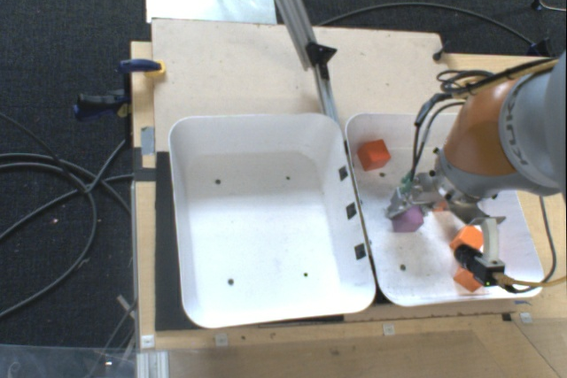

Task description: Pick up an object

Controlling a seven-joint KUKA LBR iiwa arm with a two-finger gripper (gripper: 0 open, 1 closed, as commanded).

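No text, label, brand, number or sign can be read anywhere here. The small dark marks along the wall between the two white bins (352, 210) (three or so little tabs) are too small and blurred to make out.

We see open floor across the left bin (266, 217); the right bin (416, 288) is crowded by orange block (374, 154), purple block (407, 219) and arm (496, 146).

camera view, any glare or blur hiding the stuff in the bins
Camera view: the left bin is washed out to near flat white, with soft shadow along its walls; the orange block and purple block in the right bin read clearly; the gripper by the purple block is soft and partly hidden under the arm.
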